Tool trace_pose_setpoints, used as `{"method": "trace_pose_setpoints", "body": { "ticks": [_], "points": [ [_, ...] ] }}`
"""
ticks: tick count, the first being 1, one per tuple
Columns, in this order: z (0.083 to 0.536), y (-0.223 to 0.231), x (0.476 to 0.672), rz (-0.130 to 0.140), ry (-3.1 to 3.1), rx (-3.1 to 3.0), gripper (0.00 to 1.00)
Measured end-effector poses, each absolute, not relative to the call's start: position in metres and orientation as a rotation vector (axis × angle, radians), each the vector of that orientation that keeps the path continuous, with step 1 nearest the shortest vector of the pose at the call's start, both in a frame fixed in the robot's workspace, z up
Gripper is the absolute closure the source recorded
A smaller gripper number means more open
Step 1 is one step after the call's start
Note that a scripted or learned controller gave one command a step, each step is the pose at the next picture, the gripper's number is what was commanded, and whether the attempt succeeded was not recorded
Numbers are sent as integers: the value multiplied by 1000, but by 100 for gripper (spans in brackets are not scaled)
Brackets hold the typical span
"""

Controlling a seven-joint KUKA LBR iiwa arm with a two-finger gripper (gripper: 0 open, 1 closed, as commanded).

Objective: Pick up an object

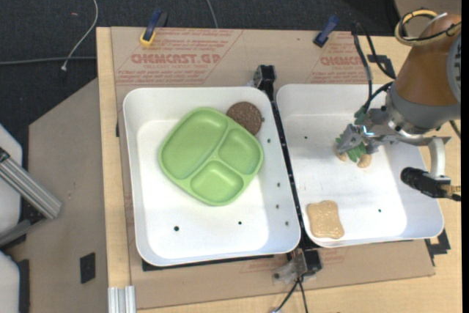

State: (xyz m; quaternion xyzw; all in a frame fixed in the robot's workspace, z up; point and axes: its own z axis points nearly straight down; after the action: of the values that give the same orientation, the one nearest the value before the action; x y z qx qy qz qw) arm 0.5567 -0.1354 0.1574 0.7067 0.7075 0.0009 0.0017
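Gripper (355, 146) low in right bin (410, 227), grip state unclear; small object (360, 157) beneath.

Divided plate (212, 155): light green. Round patty (245, 115): dark brown, speckled. Toast slice (325, 220): tan. Two bins (146, 231): white. Bench board (117, 157): light brown, red lettering. Clamps (152, 26): blue, one with yellow. Arm (429, 77): grey, orange band. Floor (44, 11): dark carpet.

In the left bin (146, 231) lies a green divided plate (212, 155), with a brown round patty (245, 116) touching its far edge. In the right bin (396, 220), the gripper (355, 148) is low over a small greenish object (357, 155); a tan toast-like slice (325, 220) lies near the front wall.
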Motion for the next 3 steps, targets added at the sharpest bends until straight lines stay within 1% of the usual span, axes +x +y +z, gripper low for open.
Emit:
{"method": "trace_pose_setpoints", "body": {
  "ticks": [1,2,3],
  "points": [
    [219,-131,563,5,2220,2215,100],
    [237,-131,564,3,2221,2217,100],
    [229,-80,544,-1,2231,2220,100]
  ]
}}
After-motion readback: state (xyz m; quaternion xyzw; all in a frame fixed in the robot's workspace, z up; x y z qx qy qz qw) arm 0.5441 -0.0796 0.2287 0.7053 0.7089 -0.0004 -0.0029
